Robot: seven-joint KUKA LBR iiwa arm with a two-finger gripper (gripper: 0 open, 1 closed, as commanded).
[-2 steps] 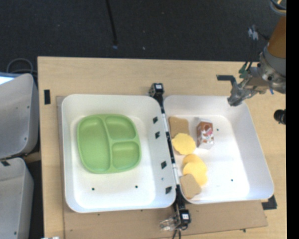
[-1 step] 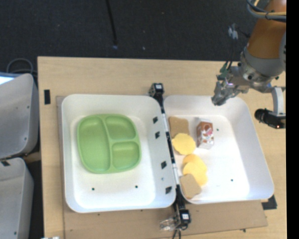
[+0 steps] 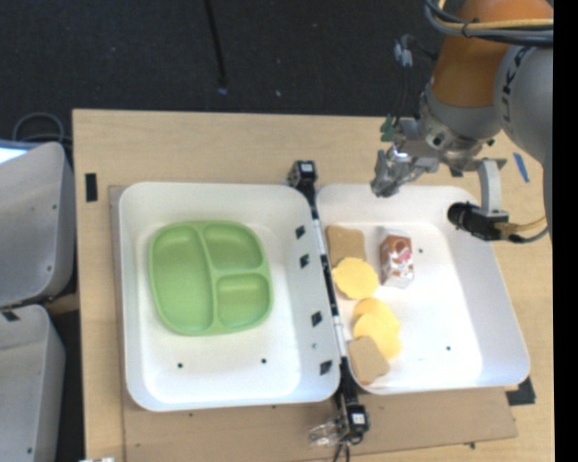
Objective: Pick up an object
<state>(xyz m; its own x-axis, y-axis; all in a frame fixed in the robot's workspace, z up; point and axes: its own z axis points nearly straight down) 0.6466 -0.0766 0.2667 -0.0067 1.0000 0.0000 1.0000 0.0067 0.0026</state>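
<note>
In the right bin lie several small food items along its left side: a tan square slice, a yellow round piece, a red and white packet, an orange-yellow piece and a tan bread-like piece. My gripper hangs over the bin's far edge, above and behind the packet. Nothing shows between its fingers, and their spread is too small to read.
The left bin holds a green divided plate. A black clip row runs along the divider between the bins. The right half of the right bin is bare white floor.
</note>
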